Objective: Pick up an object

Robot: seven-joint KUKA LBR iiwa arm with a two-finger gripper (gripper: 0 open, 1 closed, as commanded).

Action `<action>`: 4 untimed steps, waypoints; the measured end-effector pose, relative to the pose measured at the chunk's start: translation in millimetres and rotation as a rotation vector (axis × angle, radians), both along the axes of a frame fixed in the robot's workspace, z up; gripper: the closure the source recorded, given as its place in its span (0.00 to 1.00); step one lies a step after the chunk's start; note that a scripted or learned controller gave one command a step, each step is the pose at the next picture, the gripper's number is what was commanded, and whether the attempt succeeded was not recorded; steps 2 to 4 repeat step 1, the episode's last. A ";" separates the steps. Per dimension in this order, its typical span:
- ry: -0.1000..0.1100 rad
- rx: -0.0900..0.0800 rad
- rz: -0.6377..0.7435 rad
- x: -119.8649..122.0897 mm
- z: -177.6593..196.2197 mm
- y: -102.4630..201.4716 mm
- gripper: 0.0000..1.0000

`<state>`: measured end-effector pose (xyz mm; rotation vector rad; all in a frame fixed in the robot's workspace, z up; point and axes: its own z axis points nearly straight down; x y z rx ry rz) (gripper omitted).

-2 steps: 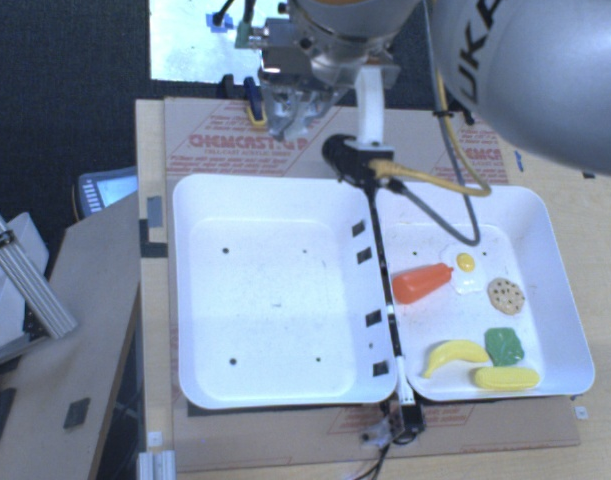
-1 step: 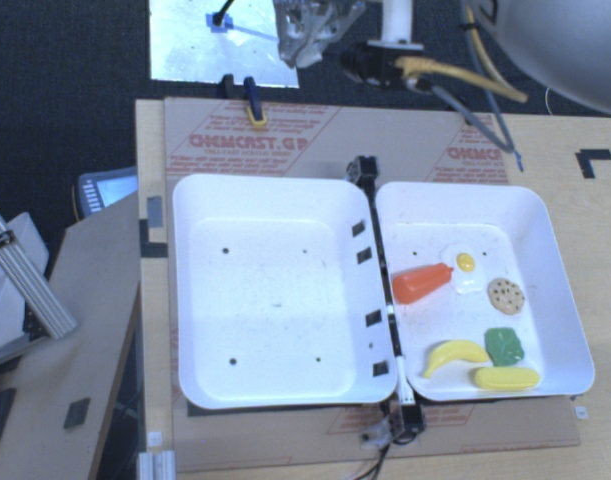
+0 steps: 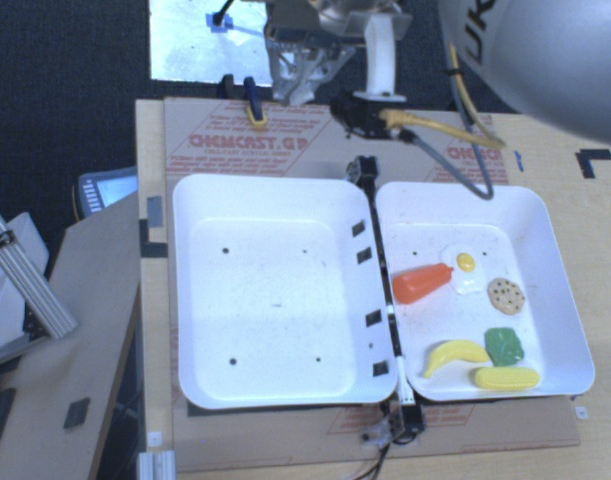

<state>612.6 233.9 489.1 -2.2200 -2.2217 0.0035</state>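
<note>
We log the gripper [image 3: 303, 80] at top centre, grip state unclear, nothing picked; carrot [image 3: 421, 284], banana [image 3: 455, 355], cookie [image 3: 505, 295] remain in right bin [image 3: 560, 258].

Big glossy grey arm casing [image 3: 545, 48] with dark "UK" lettering; white cylindrical wrist piece [image 3: 381, 58] on black base; yellow cable [image 3: 440, 125] and grey cable [image 3: 465, 173] trailing; metallic gripper assembly [image 3: 303, 68] of bare silver parts

Red print "CHEMCAST" on the brown board [image 3: 285, 140] under the bins, top left. Letters "UK" partly visible on the grey arm [image 3: 530, 38], upper right.
</note>
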 end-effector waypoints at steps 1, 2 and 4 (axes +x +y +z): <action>-0.010 0.004 -0.001 27.8 49.0 0.4 1.00; -0.010 0.004 -0.001 27.8 49.0 0.4 1.00; -0.010 0.004 -0.001 27.8 49.0 0.4 1.00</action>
